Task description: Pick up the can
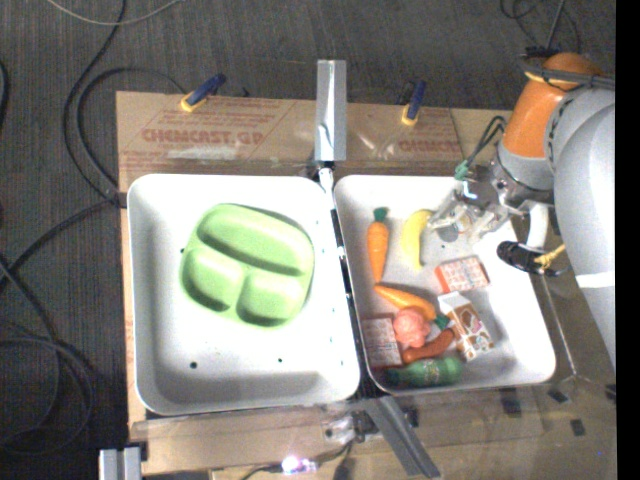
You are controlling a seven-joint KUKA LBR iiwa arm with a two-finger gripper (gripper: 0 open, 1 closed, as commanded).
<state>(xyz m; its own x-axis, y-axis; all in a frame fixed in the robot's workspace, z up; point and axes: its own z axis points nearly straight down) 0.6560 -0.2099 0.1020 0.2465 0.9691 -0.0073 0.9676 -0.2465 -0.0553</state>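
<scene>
Scene: From my remote station I look down on the counter. Two white bins sit side by side on it, and the arm reaches in from the right.

Gripper: The gripper hangs over the far right corner of the right bin, just beside the banana and above a small red-and-white box.

Grip state: I cannot tell whether it is open or closed; the metal parts blur together at this angle. I see nothing I could call a held object.

The can: My best candidate is the dark green cylinder lying on its side against the near wall of the right bin. It is just below a reddish toy and between a flat packet and a small carton. It is too small for me to read a label, so that is a judgement.

Separation: The gripper and that cylinder are well apart, at opposite ends of the same bin.

Other contents: An upright carrot and a second orange piece lie between them. The left bin holds a green moulded tray.

Done: Nothing I can credit. The can rests in the bin, ungrasped.

Left: As I judge it, the whole pick is ahead. That means travelling to the near edge, lining up across the cylinder's narrow side, descending, closing and lifting.

Risk: The clutter pressed against the can leaves little room on either side.
</scene>
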